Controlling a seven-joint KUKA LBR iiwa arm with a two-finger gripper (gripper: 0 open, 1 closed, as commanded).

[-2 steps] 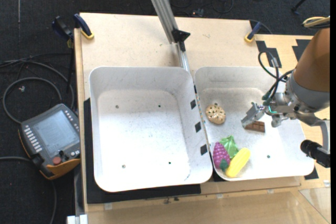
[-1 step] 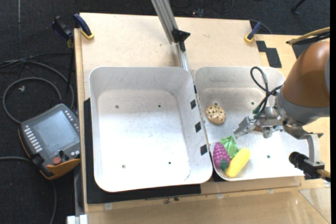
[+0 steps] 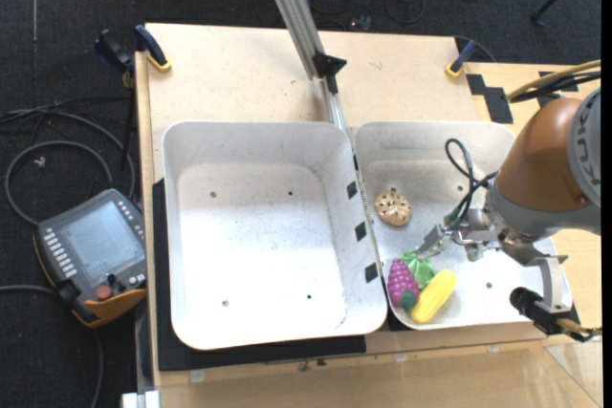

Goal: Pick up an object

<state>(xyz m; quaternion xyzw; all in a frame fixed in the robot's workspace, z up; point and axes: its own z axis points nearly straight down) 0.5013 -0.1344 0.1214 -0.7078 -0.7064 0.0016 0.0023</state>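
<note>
The right bin (image 3: 497, 140) holds a round tan cookie (image 3: 392, 206) near its middle left. At its front left corner lie a purple bunch of grapes (image 3: 401, 278), a green leafy piece (image 3: 417, 265) and a yellow corn cob (image 3: 432, 294), all touching one another. My gripper (image 3: 438, 242) reaches in from the right and hangs low, just above and to the right of the green piece. The cookie is apart from it, farther back and left. The view shows nothing held in it.
The left bin (image 3: 191, 148) stands against the right one. A slanted metal pole (image 3: 292, 0) rises behind the bins. A black cable (image 3: 461, 162) loops over the right bin. A teach pendant (image 3: 91, 253) lies off the bench at left.
</note>
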